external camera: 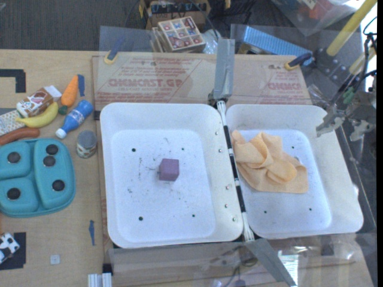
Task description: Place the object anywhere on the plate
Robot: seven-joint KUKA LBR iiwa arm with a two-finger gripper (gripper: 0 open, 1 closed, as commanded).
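Purple cube (169, 170) lies at the centre of the left bin (119, 124), frame centre-left, touching nothing. Orange cloth (267, 163) is crumpled in the right bin (335, 190). Gripper (342, 117) hovers at right edge; its opening cannot be told. Risk: the long reach may misalign, nudging the cube aside.

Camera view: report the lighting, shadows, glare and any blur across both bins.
Camera view: lighting is even and diffuse. The purple block in the left bin is fairly sharp, with a faint shadow. The orange cloth in the right bin shows soft folds, no glare. Clear plastic sheets at the upper right reflect light. The gripper at the right edge is hazy and hard to make out.
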